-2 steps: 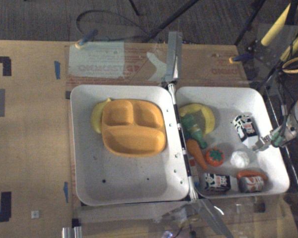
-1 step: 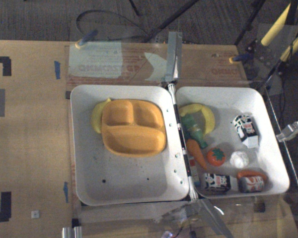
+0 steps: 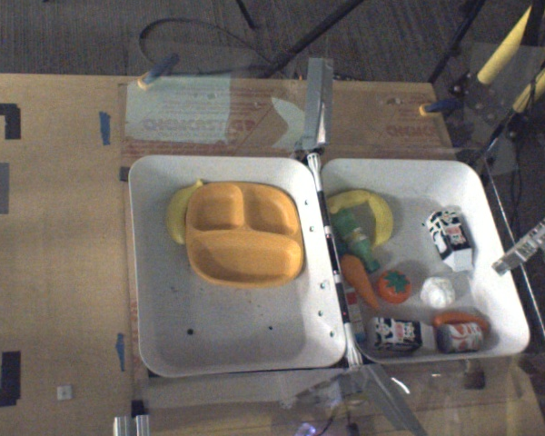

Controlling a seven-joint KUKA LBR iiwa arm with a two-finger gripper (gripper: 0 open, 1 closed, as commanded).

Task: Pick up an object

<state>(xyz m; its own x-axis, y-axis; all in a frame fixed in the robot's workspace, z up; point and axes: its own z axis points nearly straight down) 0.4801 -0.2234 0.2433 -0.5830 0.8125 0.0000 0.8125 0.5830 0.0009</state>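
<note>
White plastic, two shallow bins side by side on a brown bench [image 3: 54, 271], seen from above at a slant. I am the arm that comes in from the right. A pale grey tilted piece of my gripper [image 3: 525, 249] shows at the right edge, just outside the right bin's [image 3: 409, 173] right rim and above the bench. I cannot tell how my jaws stand, and nothing can be seen held in them.

All the things I might pick up lie in the bins, apart from me. The left bin [image 3: 218, 343] holds an orange divided plate [image 3: 243, 232] with three compartments, set toward the bin's far half. A yellow curved piece [image 3: 175, 214] peeks out from under the plate's left edge.

The right bin holds the smaller things. Near its left wall a yellow banana [image 3: 374, 209] curves around a green toy [image 3: 354, 236]. Just below them an orange carrot [image 3: 360, 282] lies at a slant. Beside the carrot sits a red tomato [image 3: 393, 285] with a green top. Toward the right wall a black-and-white cow-patterned carton [image 3: 450, 234] stands, closest to my gripper. Below the carton rests a small white lump [image 3: 438, 291]. Along the near wall a second cow-patterned carton [image 3: 398, 332] lies on its side. Next to it, in the near right corner, lies a can [image 3: 460, 336] with a red-orange piece [image 3: 460, 318] touching its top edge.
</note>
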